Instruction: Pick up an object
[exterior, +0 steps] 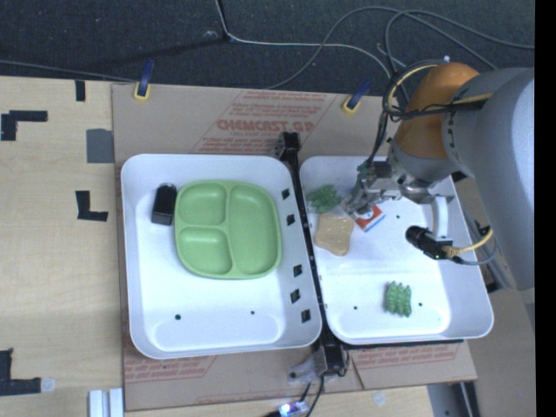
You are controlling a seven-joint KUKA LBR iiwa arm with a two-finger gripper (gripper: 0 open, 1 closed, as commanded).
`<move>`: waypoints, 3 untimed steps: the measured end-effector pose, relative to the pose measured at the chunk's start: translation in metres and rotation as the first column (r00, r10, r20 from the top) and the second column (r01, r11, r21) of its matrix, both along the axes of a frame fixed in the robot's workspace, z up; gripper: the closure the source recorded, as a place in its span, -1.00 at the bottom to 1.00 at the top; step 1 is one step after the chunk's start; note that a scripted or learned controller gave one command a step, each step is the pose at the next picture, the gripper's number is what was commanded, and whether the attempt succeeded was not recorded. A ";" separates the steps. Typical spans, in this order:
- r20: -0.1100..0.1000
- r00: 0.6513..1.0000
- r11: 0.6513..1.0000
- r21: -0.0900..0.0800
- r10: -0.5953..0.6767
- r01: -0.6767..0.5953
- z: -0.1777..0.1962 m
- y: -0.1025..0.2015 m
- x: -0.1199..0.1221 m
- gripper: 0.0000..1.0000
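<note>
Bench: pale wood under a brown cardboard sheet (261, 115), dark cloth and cables behind.
Left bin (143, 311): holds a green divided plate (228, 229); a small black block (163, 204) lies just beside the plate's left edge.
Right bin (469, 315): a leafy green piece (323, 199) near the divider, a tan lump (334, 234) below it, a red-and-white item (372, 218) beside that, a green ridged piece (398, 298) well apart toward the front.
Gripper (363, 200): low over the bin's back left, seemingly above the red-and-white item; whether it is spread or closed, I cannot tell.
Arm (486, 137): grey, orange band, entering from the right.
</note>
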State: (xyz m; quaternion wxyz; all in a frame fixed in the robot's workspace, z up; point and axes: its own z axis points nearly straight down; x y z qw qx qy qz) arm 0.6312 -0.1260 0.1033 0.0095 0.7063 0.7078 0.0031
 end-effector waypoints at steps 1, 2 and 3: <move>-0.016 1.000 1.000 0.009 -0.001 0.001 0.044 -0.004 0.004 1.00; -0.015 1.000 1.000 0.009 -0.001 0.001 0.096 -0.003 0.005 1.00; -0.019 1.000 1.000 0.010 0.003 -0.003 0.107 0.044 -0.007 1.00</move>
